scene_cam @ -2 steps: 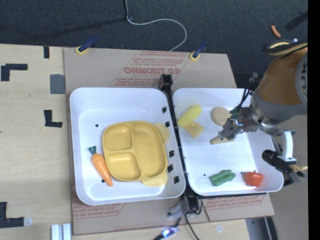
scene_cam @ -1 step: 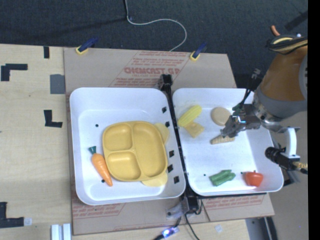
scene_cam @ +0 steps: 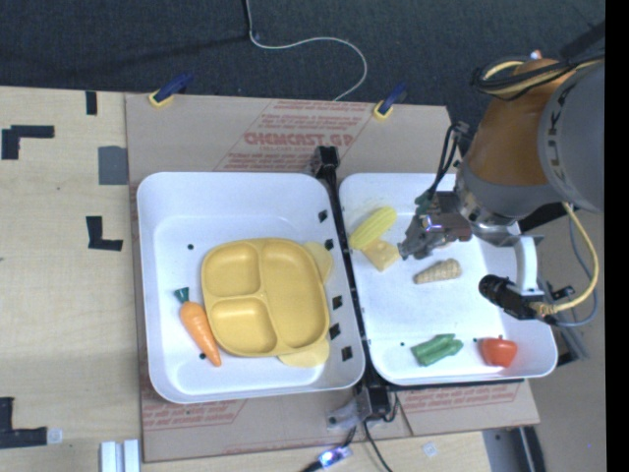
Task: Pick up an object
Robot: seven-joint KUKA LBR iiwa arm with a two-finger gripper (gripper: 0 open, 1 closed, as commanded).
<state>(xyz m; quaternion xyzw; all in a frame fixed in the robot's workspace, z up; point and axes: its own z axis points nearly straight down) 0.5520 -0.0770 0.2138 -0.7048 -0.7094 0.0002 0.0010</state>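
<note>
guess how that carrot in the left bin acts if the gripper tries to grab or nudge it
The carrot tapers to a point, so a nudge would probably swing it round in an arc. It looks like smooth toy plastic, likely light, stiff and somewhat slippery. It lies close beside the yellow plate, which may crowd a grasp.

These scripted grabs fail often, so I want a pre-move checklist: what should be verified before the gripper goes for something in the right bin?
1. Gripper over the right bin: ok.
2. Nothing seen between its fingers: ok.
3. Finger opening: cannot tell.
4. Nearest targets, cheese wedge and cone, lying apart from each other: ok.
5. Corn cob close against the cheese wedge, could be knocked: not ok.
6. Green vegetable and tomato well away from the gripper: ok.
</note>
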